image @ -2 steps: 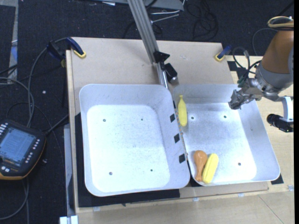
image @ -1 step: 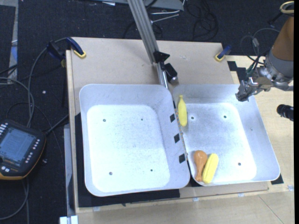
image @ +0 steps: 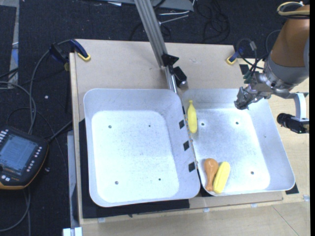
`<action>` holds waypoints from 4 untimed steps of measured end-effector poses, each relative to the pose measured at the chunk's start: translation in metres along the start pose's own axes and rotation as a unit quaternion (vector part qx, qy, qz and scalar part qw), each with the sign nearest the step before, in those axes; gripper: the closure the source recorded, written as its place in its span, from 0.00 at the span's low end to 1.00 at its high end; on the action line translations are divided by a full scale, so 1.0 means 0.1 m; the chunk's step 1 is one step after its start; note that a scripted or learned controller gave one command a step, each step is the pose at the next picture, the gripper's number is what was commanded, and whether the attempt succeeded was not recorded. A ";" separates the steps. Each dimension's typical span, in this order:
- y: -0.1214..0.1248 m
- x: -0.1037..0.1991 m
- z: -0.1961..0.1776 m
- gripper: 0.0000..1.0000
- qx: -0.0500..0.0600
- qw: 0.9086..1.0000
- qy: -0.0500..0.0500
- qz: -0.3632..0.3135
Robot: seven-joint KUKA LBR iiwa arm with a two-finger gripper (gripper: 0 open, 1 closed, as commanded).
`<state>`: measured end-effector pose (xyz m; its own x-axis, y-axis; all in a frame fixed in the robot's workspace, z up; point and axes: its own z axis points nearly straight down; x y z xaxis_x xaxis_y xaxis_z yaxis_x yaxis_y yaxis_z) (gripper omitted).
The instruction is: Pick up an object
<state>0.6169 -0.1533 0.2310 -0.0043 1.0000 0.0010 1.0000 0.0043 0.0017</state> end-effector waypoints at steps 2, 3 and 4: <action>-0.36 0.86 -0.16 1.00 0.000 1.000 0.000 0.001; -0.57 1.31 -0.03 1.00 0.001 1.000 0.000 0.001; -0.73 1.77 0.06 1.00 0.001 1.000 0.000 0.000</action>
